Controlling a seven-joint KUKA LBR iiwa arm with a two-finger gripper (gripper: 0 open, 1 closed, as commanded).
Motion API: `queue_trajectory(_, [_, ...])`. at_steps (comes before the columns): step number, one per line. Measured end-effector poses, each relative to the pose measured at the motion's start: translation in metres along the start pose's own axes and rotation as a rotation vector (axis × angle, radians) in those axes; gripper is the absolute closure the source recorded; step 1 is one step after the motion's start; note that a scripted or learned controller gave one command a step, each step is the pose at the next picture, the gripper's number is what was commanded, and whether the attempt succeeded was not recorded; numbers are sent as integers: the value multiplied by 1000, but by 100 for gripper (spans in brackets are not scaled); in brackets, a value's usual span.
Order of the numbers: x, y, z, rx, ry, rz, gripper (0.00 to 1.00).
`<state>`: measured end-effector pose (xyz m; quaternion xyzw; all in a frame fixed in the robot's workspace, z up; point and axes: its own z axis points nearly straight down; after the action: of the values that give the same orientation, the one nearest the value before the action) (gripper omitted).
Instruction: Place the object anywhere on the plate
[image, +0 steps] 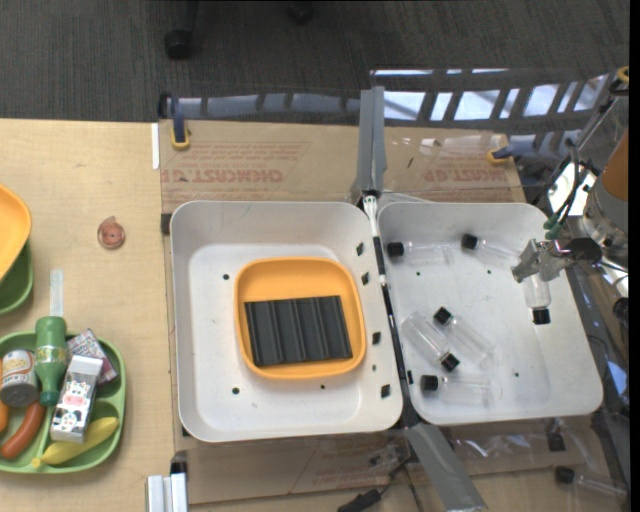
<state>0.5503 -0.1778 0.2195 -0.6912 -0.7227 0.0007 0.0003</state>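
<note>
While hand (541, 268) hangs over a clear vial (539, 297), grip unclear, best to go straight down, pinch its middle, then carry left to the orange plate (255, 285).

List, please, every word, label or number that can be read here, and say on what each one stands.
"CHEMCAST", upside down, on the left cardboard behind the bins.
A second print on the right cardboard: too faint to read fully.
Labels on the can, the carton and the green bottle in the green tray: too small to read.
</note>
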Motion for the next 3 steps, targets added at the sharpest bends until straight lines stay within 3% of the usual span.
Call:
queue_trajectory(1, [-32, 59, 9, -1, -2, -146, 100])
queue_trajectory(2, [-49, 107, -57, -3, -3, -329, 100])
queue_trajectory(3, [-49, 107, -222, -1, -1, -442, 100])
